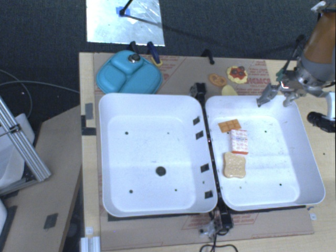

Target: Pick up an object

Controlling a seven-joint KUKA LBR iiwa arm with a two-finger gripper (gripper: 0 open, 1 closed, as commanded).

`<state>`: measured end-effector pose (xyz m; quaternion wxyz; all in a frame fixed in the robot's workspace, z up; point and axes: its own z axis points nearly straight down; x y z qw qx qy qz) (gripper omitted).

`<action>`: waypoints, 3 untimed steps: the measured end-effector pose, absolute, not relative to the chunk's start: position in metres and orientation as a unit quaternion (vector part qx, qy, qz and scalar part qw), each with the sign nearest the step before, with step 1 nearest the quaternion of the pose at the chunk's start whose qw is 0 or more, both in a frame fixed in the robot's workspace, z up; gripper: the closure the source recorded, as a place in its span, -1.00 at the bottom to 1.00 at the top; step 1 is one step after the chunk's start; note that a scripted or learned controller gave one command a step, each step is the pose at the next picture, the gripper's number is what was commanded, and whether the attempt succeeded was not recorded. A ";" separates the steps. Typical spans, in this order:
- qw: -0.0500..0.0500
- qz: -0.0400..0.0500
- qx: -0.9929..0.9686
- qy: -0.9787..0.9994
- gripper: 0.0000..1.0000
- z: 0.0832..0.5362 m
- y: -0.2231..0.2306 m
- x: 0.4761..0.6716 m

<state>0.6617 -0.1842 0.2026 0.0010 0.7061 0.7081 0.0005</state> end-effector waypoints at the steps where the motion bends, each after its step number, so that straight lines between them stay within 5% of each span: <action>1: -0.004 -0.002 0.708 0.707 -1.00 0.106 -0.194 0.604; 2: -0.002 0.002 0.703 0.711 -1.00 0.139 -0.089 0.556; 3: 0.002 0.001 0.705 0.709 -1.00 0.087 -0.086 0.563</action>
